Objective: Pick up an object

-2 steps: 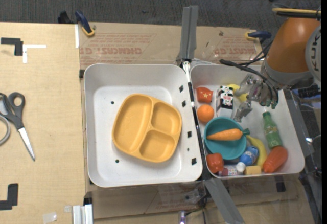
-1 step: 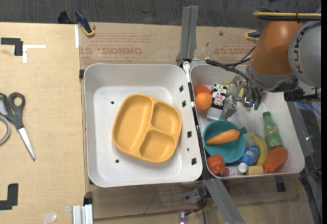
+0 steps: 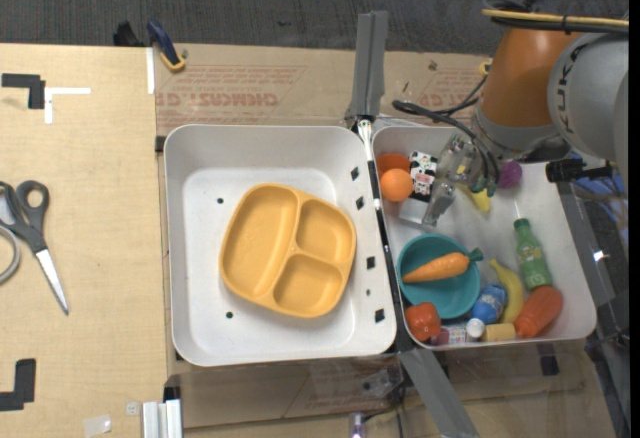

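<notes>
The end effector (image 3: 441, 198) reaches down into the right bin (image 3: 572, 226), near an orange ball (image 3: 396, 184) and a teal bowl (image 3: 440, 276) holding a toy carrot (image 3: 437, 268). Whether it holds anything, I cannot tell. It seems poised to grasp nearby clutter.

Robotics lab test station.
A plywood table (image 3: 80, 256) carries two white bins (image 3: 190, 256) on taped cardboard (image 3: 250, 86), with scissors (image 3: 35, 236), black tape markers (image 3: 25, 86), and an industrial arm (image 3: 560, 86) above toy objects.
</notes>
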`<action>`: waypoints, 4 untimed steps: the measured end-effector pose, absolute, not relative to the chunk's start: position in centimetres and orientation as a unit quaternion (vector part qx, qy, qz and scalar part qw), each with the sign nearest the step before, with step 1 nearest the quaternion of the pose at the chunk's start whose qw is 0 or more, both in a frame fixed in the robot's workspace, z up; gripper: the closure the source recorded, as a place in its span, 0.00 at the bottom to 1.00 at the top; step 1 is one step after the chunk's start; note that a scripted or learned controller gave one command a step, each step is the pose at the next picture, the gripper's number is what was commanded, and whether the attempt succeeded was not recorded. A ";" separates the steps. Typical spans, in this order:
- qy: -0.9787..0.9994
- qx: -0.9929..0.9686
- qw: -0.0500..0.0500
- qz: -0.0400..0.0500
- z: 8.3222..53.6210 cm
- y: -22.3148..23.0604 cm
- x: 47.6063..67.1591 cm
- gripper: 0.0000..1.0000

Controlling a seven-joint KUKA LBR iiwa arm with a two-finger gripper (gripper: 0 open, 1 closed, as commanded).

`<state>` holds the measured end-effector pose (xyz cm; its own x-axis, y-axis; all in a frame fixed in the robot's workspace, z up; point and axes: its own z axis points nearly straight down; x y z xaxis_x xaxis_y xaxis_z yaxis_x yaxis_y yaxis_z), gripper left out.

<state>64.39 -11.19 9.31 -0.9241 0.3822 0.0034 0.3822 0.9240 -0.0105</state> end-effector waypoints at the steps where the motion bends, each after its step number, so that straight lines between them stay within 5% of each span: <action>1: -0.988 -0.151 -0.016 0.010 10.0 -15.7 53.1 0.00; 2: -0.985 -0.173 -0.004 0.000 9.3 -11.0 48.0 0.00; 3: -0.968 -0.251 -0.001 0.000 9.2 -9.8 48.8 0.00; 4: -0.968 -0.250 -0.001 0.000 10.0 -9.8 48.9 1.00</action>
<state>48.86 -9.79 10.04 -0.8749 0.4843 -0.0025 0.4843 0.8749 0.0005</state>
